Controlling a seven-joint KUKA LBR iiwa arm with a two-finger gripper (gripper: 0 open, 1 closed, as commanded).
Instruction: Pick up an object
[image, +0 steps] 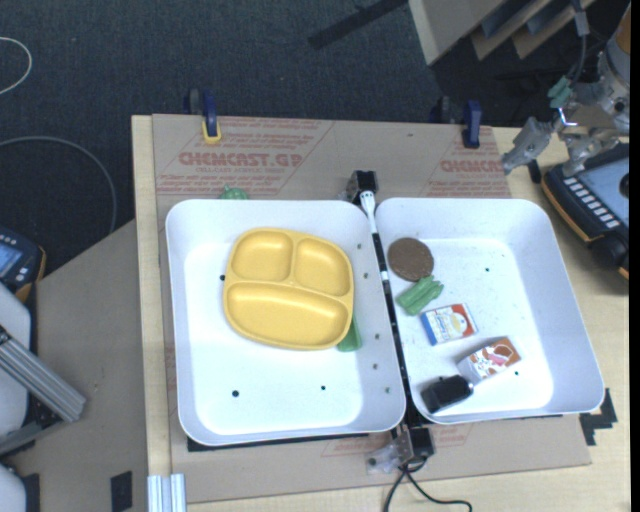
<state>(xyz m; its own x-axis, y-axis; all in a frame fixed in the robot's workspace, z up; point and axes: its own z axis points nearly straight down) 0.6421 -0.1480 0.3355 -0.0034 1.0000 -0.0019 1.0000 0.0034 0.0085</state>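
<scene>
**Right bin stocked, nothing lifted yet**

From where I stand, the pickable things lie in the right bin (560, 300). A brown disc (410, 258) sits near its upper left, with a green pod-shaped toy (418, 294) just below it. Further down come a small blue-and-white carton (447, 323), a red-and-white packet (489, 359) and a black block (446, 392) by the lower left corner, the packet's end close against the block. The left bin (200, 330) holds a yellow divided plate (290, 288) with a green piece (349, 336) tucked at its lower right edge.

The gripper (522, 150) hangs beyond the far right corner of the bench, well apart from everything; whether it is wide or narrow I cannot tell from here.

I'd judge the carton the easiest take: light, boxy, fairly stiff, best pinched across its short sides. The disc looks flat and awkward, and the packet may crumple or slide
</scene>
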